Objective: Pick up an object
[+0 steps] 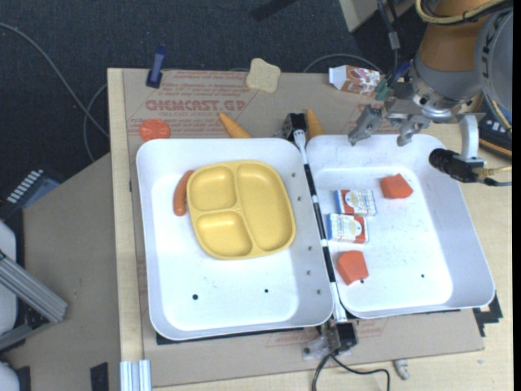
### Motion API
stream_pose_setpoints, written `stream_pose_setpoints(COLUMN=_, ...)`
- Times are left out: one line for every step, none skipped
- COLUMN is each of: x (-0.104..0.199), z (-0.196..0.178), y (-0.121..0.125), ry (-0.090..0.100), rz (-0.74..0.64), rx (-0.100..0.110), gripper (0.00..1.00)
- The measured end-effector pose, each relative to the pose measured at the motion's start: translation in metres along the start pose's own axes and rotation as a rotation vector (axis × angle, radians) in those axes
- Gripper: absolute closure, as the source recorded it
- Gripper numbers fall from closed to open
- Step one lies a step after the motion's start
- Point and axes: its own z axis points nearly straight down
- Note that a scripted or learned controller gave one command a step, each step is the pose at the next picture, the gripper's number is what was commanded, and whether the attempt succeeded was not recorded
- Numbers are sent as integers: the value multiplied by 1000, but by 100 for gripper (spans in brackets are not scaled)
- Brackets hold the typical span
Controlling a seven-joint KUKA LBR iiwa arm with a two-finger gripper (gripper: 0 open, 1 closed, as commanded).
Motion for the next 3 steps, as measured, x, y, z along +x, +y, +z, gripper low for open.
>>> stream_pose_setpoints(x=-67, z=48, y=9, ry=-1, rz=2, rx=2, gripper=0)
stream_pose_setpoints(x=-76, z=139, y=-16, ry=0, rz=1, rx=3, gripper=0)
stream_pose_setpoints(x=-76, z=127, y=-14, ry=-1, rz=1, rx=-3, gripper=100)
